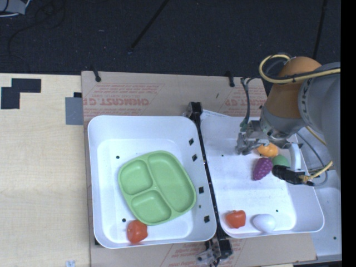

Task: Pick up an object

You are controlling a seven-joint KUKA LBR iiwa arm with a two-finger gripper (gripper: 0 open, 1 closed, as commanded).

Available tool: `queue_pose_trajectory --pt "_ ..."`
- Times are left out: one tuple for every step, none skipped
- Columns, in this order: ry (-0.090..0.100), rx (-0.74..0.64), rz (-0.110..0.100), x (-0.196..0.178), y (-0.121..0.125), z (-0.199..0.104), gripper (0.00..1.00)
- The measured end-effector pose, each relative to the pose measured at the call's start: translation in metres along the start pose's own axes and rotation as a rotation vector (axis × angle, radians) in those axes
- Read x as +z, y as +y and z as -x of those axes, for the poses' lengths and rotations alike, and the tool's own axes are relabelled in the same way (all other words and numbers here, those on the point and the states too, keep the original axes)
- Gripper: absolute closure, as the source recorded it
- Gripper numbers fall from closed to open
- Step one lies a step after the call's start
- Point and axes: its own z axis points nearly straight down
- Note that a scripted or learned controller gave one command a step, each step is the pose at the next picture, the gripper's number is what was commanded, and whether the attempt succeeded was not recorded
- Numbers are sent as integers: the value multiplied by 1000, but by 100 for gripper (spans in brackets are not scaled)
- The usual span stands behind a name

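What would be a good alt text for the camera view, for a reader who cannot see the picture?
A grey robot arm reaches from the right into the right white bin, its gripper low beside an orange toy and purple grapes; a red toy and a white egg lie nearer the front. The left white bin holds a green divided plate and a red toy.

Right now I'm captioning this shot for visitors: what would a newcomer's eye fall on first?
Probably the green divided plate in the left bin, with a red toy by its near corner. Next, the arm's gripper low over the right bin, close to a purple grape bunch and a small orange piece.
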Motion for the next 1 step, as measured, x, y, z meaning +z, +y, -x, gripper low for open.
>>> queue_pose_trajectory --pt "-2 0 8 -59 -3 8 100"
